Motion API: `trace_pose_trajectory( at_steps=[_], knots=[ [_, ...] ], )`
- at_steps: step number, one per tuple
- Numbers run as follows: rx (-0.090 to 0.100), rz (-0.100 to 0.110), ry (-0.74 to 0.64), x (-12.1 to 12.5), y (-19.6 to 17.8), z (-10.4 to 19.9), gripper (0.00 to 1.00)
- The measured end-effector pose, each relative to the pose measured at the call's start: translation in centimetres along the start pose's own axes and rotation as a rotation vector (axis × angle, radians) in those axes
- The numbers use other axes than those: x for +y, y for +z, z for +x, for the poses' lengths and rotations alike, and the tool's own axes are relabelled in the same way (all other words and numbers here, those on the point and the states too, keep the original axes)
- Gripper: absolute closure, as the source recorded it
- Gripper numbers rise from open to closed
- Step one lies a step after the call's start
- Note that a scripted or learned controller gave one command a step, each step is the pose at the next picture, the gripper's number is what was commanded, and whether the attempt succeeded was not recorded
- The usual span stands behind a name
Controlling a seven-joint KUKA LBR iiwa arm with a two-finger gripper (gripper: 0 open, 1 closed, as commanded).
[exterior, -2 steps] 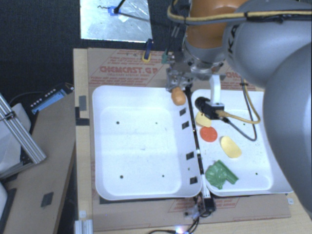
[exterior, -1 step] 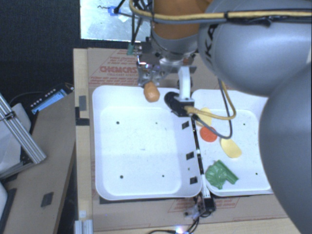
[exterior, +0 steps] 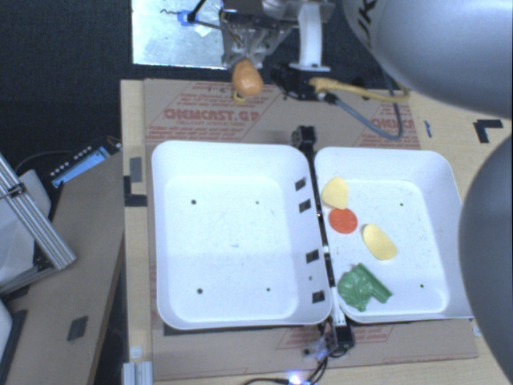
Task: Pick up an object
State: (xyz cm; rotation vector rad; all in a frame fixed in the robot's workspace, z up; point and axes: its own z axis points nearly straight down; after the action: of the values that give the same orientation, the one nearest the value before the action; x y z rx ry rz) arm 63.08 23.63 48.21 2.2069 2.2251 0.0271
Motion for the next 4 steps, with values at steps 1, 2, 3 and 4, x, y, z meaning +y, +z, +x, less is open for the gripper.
trace_pose_trajectory(
  at_steps=[1, 2, 3, 4],
  knots=[
    [-0.005, 0.009, 0.004, 4.0, -4.5, -0.3, 1.00],
    [-0.006, 0.016, 0.002, 1.2, -5.4, -0.2, 1.00],
    [-0.008, 0.015, 0.013, 3.9, -5.3, -7.2, 1.00],
    [-0.009, 0.032, 0.001, 3.4, 11.9, -2.0, 1.00]
  ],
)
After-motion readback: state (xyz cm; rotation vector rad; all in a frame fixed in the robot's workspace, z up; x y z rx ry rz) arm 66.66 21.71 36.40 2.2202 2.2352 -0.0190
